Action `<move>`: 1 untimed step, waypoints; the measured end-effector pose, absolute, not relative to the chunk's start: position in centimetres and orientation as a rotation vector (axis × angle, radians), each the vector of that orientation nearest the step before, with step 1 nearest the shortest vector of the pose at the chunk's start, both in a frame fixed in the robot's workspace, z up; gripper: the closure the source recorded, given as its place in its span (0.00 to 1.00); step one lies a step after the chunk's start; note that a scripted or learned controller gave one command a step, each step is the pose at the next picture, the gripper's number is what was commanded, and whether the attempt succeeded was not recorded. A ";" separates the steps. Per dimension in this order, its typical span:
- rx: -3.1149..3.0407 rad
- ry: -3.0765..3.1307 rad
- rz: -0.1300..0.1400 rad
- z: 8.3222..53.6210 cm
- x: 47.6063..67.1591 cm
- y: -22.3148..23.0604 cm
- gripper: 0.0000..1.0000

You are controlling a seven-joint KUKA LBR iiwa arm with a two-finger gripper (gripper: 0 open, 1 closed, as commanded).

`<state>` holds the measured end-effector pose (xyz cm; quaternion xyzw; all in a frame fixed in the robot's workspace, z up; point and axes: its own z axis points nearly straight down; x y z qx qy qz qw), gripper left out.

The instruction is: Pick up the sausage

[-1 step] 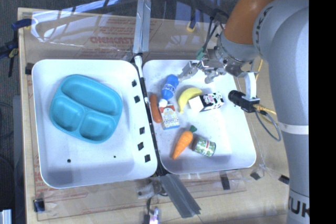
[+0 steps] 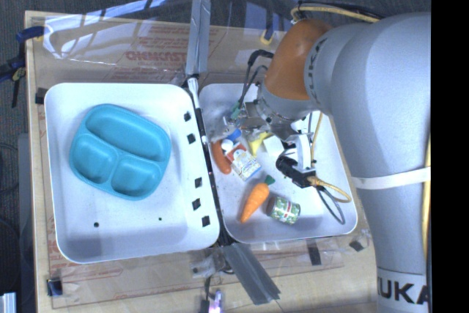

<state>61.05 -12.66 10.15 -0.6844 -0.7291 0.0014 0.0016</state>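
The sausage (image 2: pixel 220 157), a short reddish-orange piece, lies in the right bin (image 2: pixel 338 196) close to its left wall. It touches a small white carton (image 2: pixel 243 163) on its right. My gripper (image 2: pixel 248 118) reaches down into the bin's upper middle, just up and to the right of the sausage, over a cluster of small items. The grey wrist with the orange band (image 2: pixel 292 62) covers the gripper's upper part. I see nothing held.
A carrot (image 2: pixel 254 201) and a green-labelled can (image 2: pixel 284 211) lie near the right bin's front. Blue and yellow bits (image 2: pixel 256 141) sit under the gripper. The left bin (image 2: pixel 73 231) holds a blue divided plate (image 2: pixel 121 150). Black cabling (image 2: pixel 296 171) hangs beside the wrist.
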 end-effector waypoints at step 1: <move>-2.338 -2.121 0.020 9.5 62.0 -10.9 0.00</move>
